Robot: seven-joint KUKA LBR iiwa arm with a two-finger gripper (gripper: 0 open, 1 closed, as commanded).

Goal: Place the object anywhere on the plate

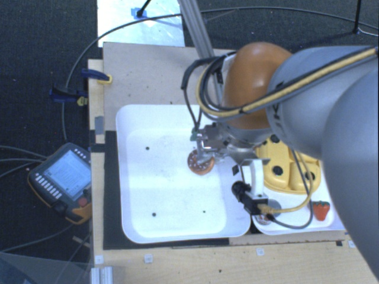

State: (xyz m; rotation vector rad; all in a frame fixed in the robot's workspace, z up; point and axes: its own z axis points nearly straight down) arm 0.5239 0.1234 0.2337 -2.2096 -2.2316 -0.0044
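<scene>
Tool (204,149): metal end of the grey arm, hanging low over the right part of the left bin; whether it is spread or pressed together cannot be told from this slanted view, since the wrist covers most of it.
Object (201,163): small round brown thing, doughnut-like, directly under the tool's tip and touching or nearly touching it; it appears to sit at the level of the bin floor, and no grip on it can be confirmed.
Long axis: none to speak of, the object being round, so approach angle matters little.
Left bin (148,182): white and shallow, spreading away to the tool's left and below, its floor bare apart from a few dark specks.
Plate (278,164): probably the yellow piece in the right bin (296,225), just to the right of the tool and partly hidden by the arm; that reading is a judgement, not a certainty.
Key relation: the object lies right beneath the tool, while the plate lies to its right across the wall between the bins, so the coming move would call for a secure hold, a lift clear of that wall, then a short carry rightward.
Other things: a small red-orange item (320,210) at the right bin's far side, a teach pendant (62,179) far left beyond the worktop (142,76).
</scene>
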